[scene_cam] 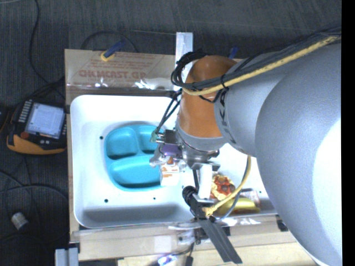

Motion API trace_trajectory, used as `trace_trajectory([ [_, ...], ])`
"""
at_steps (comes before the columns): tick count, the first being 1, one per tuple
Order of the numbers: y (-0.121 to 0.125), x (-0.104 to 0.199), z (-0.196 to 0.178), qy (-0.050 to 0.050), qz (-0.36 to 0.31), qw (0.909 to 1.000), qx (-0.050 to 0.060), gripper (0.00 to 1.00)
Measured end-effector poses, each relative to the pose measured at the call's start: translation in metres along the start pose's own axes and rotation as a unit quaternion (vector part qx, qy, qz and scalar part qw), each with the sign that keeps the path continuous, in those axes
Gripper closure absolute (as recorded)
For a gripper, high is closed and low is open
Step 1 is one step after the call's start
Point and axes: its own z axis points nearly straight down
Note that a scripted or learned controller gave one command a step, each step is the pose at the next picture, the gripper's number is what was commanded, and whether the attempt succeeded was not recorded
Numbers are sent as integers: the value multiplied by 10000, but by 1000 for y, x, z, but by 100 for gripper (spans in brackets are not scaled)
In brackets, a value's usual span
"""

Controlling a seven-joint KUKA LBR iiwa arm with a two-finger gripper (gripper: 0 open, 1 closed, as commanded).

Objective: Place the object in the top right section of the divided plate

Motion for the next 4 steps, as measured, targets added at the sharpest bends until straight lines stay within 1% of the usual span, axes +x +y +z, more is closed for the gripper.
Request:
trace_trajectory([
  [1,59,44,-17,-4,-2524,9676,-14,100],
  [2,26,-9,-21,-1,32,10000,2,100],
  [3,93,-57,-54,3,192,9998,-7,100],
  [4,46,0,5,13,120,9999,13,100],
])
